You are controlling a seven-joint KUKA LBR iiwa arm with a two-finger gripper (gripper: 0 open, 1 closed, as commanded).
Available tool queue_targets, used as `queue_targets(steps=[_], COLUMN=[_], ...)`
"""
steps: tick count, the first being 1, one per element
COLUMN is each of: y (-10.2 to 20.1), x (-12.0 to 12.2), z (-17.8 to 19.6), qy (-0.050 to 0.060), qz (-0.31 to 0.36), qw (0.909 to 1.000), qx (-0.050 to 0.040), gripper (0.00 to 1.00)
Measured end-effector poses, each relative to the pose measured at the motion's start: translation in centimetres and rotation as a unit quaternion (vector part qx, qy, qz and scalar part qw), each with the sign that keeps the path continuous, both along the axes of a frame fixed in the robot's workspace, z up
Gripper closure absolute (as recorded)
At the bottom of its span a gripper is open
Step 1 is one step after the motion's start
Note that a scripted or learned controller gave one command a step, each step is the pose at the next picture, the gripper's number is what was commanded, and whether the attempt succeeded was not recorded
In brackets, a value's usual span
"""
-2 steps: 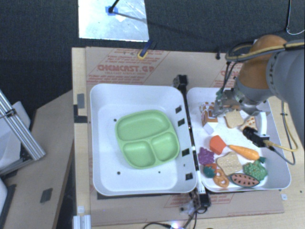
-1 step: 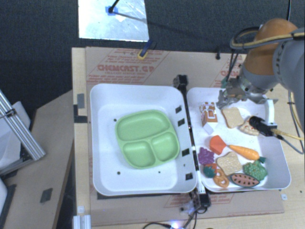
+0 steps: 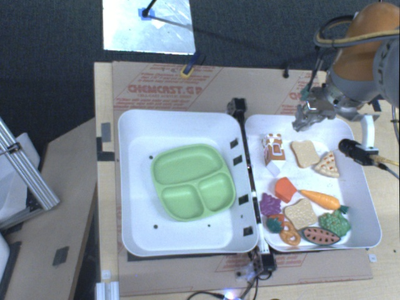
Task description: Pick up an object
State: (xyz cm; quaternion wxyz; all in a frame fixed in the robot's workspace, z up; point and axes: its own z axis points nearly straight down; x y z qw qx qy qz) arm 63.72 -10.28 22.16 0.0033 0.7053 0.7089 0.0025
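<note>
White plastic forms both shallow bins on the surface [image 3: 156, 80], which is covered by a tan cardboard sheet printed in red with "CHEMCAST GP". The left bin [image 3: 134, 136] holds a glossy pale-green divided tray [image 3: 190, 181] with three rounded compartments. The right bin [image 3: 369, 220] carries toy foods: a small white and orange carton [image 3: 273, 147] near its far left corner, a beige bread slice [image 3: 304, 153] and a triangular pizza wedge [image 3: 327, 164] toward the far right, an orange block [image 3: 285, 189], a smooth carrot [image 3: 320, 199], knobbly purple grapes [image 3: 270, 204], a second bread slice [image 3: 300, 213], a pretzel [image 3: 289, 233], a watermelon slice [image 3: 317, 235] and green broccoli [image 3: 335, 222] along the near edge. The metallic grey pincer [image 3: 306, 119] hangs over the right bin's far edge, above the bread; whether it is spread or closed cannot be told, and nothing is seen in it.
</note>
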Motion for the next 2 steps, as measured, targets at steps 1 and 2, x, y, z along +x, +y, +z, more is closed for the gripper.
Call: queue_targets(steps=[1, 2], y=[2.2, 2.8], x=[-0.1, -0.2], z=[-0.6, 0.7], qy=[0.003, 0.002], qz=[0.001, 0.001], qw=[1.0000, 1.0000], qx=[0.0006, 0.0006], gripper=[1.00, 1.00])
